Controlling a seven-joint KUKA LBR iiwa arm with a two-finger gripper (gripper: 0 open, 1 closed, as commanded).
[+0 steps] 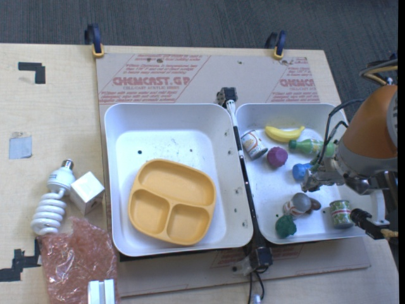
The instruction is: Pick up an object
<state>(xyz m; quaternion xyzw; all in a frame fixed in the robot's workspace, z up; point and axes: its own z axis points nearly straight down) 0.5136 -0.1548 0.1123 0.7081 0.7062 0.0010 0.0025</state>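
Camera view: wooden bench (44, 125) on grey carpet (190, 5).

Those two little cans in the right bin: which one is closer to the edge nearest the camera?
The green-labelled can, near the bin's bottom right corner beside the gripper. The red-and-white can lies far up by the divider, near the banana.

Open floor rings the yellow plastic divided tray (171, 201) in the left white bin (117, 170); toys crowd the right white bin (253, 116) from 12 to 6 o'clock.
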